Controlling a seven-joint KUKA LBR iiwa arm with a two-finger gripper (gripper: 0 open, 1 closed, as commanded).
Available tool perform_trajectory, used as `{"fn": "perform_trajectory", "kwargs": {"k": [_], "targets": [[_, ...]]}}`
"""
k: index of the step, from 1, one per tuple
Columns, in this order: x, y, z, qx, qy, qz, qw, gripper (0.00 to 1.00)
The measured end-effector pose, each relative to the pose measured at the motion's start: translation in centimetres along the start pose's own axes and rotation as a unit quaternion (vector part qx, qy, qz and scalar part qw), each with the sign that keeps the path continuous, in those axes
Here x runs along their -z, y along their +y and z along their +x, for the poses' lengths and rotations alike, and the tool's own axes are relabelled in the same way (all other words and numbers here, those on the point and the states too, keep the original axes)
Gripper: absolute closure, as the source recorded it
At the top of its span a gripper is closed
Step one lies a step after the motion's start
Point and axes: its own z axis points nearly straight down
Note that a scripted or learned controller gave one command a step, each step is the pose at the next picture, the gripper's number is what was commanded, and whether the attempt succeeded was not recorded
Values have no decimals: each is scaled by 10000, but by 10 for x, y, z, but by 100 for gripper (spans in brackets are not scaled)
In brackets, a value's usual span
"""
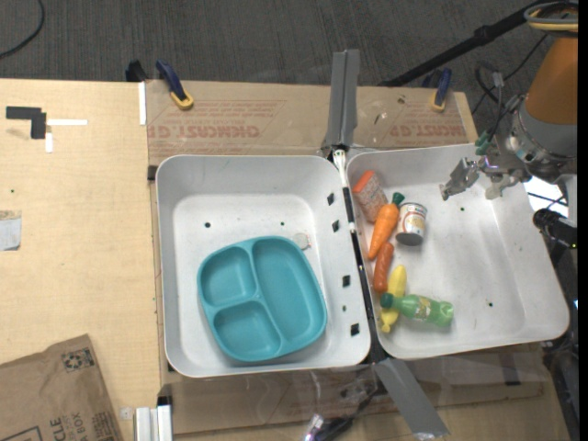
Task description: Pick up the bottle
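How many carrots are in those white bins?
2. One carrot lies in the right bin along its left wall, beside a small can. A second, smaller carrot lies just below it, above the green bottle. More could be hidden underneath.

Teal divided plate [264, 299] in left bin [175, 246]; carrot [382, 229], can [411, 222]

robot lab, clamped bench [73, 246], white bins [184, 191], cables [18, 26]
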Motion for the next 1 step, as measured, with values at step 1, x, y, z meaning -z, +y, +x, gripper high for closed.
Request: {"fn": "perform_trajectory", "kwargs": {"k": [1], "targets": [[-12,1,-27,789,-2,0,9969,0]]}}
